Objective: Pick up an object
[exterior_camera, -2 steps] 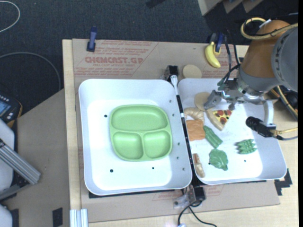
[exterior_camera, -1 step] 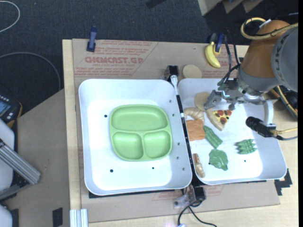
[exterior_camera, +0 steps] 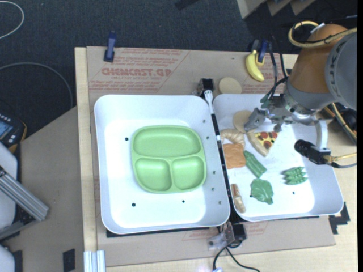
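Gripper (exterior_camera: pixel 267 118) low over right bin (exterior_camera: pixel 326 200), just above pizza slice (exterior_camera: pixel 264 141); finger state unreadable, wrist hides them. Arm (exterior_camera: pixel 317 67) cut off at right edge. Green tray (exterior_camera: pixel 168 157) in left bin (exterior_camera: pixel 113 169).

We see the gripper (exterior_camera: pixel 266 119) low over the right bin (exterior_camera: pixel 326 200), just above a pizza slice (exterior_camera: pixel 264 141). Nearby lie a bread piece (exterior_camera: pixel 233 154), a green pod (exterior_camera: pixel 254 164), leafy greens (exterior_camera: pixel 261 190) and a green bunch (exterior_camera: pixel 295 175). The left bin (exterior_camera: pixel 113 208) carries a green divided tray (exterior_camera: pixel 168 157). A banana (exterior_camera: pixel 254 67) rests on the bench beyond.
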Motion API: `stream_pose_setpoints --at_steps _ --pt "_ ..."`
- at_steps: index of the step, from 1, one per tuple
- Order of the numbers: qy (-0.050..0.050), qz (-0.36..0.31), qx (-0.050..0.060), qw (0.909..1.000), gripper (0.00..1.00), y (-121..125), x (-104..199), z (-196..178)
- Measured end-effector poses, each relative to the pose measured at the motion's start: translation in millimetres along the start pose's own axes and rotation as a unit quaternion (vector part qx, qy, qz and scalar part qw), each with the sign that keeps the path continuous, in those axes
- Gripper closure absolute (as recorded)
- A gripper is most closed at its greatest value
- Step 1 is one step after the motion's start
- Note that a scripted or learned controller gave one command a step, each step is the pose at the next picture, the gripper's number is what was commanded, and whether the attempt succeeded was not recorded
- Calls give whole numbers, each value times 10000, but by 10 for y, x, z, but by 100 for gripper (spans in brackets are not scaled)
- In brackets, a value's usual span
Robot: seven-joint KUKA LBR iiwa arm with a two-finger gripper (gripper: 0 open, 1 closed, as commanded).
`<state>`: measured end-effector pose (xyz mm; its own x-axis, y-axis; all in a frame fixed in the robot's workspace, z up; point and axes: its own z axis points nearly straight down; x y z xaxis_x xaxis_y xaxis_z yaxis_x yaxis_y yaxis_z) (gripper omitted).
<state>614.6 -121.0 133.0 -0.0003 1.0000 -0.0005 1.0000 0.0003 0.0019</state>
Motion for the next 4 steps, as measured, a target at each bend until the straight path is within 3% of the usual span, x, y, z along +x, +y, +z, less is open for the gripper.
stream_pose_setpoints --at_steps 4 --pt "0 0 0 10000 0 0 0 0"
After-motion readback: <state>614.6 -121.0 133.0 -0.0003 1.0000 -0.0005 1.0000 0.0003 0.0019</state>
